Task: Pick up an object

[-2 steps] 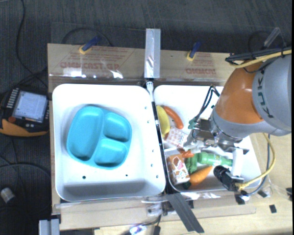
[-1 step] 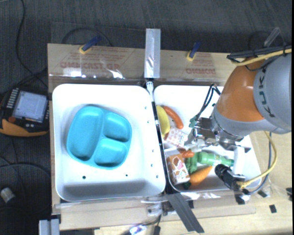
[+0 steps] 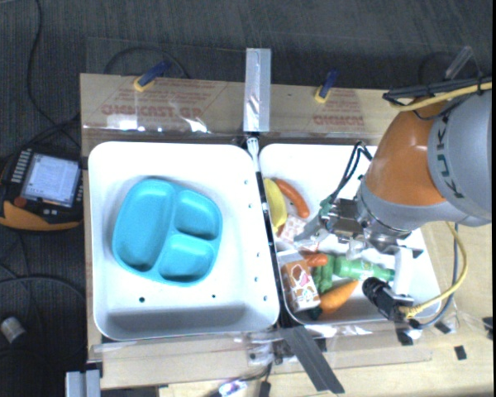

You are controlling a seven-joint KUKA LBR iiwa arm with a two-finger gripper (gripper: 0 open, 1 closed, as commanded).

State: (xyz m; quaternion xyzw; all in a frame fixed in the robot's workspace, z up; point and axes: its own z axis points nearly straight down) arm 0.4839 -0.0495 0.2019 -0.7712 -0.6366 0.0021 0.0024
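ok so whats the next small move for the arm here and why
Probably a short, straight descent. The gripper hangs over the right bin, above the cluttered pile where a carrot, a banana and a small carton lie close together, and nothing shows between its fingers, so no pick has happened yet.

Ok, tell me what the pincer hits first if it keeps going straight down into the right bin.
Probably the green toy vegetable and the red piece beside it, lying just under the pincer in the right bin. Depth is hard to judge from this slanted view.
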